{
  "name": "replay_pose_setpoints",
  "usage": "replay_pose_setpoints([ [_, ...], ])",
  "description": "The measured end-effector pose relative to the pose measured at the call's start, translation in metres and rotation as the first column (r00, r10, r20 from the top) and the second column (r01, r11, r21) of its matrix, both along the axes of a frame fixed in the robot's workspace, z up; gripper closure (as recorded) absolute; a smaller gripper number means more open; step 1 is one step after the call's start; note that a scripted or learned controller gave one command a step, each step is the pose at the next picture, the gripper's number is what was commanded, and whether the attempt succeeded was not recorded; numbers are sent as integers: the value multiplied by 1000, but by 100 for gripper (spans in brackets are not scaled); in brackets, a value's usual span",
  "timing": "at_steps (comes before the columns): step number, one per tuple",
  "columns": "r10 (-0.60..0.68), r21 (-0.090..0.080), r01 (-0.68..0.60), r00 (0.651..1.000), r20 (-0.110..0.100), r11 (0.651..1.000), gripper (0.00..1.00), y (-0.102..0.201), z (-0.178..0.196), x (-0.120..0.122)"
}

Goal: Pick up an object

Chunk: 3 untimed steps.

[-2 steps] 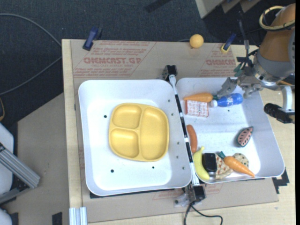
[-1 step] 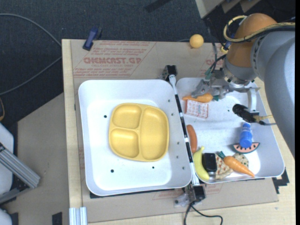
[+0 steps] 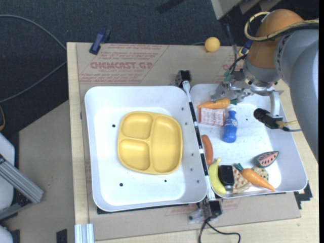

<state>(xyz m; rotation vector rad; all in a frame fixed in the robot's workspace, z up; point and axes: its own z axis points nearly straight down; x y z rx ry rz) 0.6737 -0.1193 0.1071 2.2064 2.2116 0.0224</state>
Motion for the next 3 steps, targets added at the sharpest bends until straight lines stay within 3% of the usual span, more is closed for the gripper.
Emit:
replay_pose_setpoints([
  [1,-5,-4,5,1000,-16,1000,100,74,83,-62],
  [2,-3,2,3,1000,-24,1000,0,78,78,-64],
  [3,-3,1,3,1000,-25,1000,0,-9,8,-48],
])
